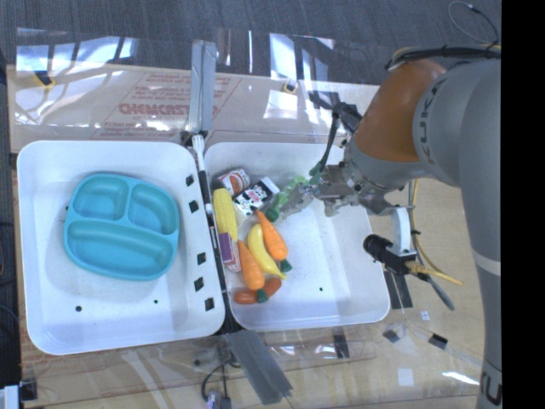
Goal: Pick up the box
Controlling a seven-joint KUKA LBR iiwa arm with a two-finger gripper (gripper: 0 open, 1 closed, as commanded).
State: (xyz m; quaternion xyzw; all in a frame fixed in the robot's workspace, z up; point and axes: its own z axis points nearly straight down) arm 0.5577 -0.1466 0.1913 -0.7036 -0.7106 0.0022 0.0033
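Hand [300, 196] half-hidden under wrist, box [253, 196] among toy food

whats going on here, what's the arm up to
A grey KUKA arm reaches in from the right over the right white bin, its gripper low near a pile of toy food at the bin's left side: a corn cob, carrots, a banana and a small black-and-white box. Nothing is visibly held. The left bin holds a blue divided tray.
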